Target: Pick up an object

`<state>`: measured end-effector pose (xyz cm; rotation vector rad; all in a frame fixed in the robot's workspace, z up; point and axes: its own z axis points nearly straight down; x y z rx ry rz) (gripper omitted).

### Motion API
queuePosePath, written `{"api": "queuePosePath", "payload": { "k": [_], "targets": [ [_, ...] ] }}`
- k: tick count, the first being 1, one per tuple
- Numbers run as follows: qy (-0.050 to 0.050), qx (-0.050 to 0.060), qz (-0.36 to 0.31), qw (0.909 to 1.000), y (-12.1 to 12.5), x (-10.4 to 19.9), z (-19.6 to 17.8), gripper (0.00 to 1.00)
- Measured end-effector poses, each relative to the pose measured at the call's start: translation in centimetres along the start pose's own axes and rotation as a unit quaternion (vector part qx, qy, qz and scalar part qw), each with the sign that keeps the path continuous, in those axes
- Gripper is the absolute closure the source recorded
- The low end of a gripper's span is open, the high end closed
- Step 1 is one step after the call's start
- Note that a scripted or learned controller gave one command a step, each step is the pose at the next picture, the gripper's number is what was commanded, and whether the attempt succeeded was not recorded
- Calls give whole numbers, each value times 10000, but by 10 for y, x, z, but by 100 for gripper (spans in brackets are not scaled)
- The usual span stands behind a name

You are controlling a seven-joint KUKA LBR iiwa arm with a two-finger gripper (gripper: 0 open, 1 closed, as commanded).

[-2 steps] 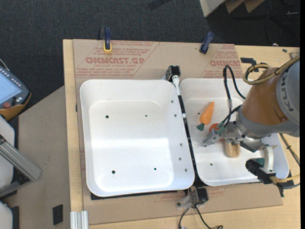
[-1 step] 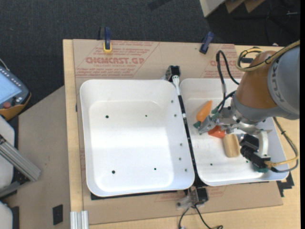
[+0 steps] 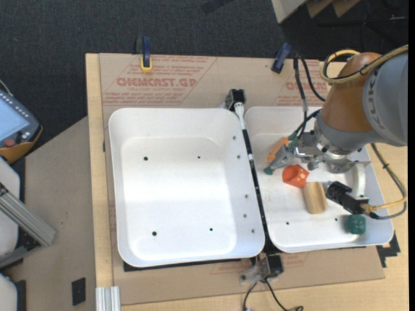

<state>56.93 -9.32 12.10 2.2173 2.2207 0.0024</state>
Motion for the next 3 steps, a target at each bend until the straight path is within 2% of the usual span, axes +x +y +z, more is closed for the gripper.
{"api": "queuePosePath", "payload": {
  "k": [1, 2, 3],
  "targets": [
    [29, 42, -17, 10000, -90, 71, -67, 0],
    [5, 5, -3, 10000, -60, 79, -64, 0],
    [-15, 2, 38, 10000, -39, 10, -64, 0]
  ]
}}
